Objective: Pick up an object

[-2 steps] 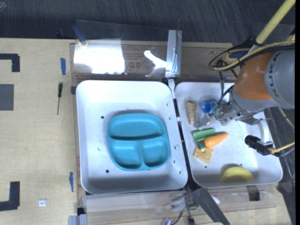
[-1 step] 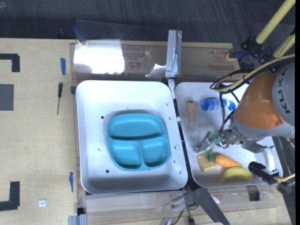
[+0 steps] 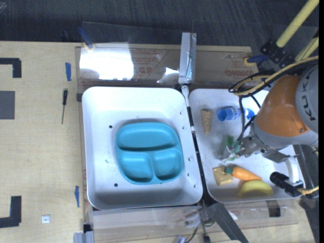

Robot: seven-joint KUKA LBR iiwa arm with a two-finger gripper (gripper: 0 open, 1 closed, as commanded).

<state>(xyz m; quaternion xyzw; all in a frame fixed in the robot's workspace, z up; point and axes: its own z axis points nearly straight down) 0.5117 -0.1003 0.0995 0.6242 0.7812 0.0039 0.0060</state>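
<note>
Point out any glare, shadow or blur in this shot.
Camera view: strong glare on the clear panel behind the left bin; the arm shades part of the right bin; the claw and the small items around it look soft; the blue tray is sharp.

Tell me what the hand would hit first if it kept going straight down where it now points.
Probably the bare white floor of the right bin beneath the hand, just above the orange toy carrot; depth is unclear.
</note>
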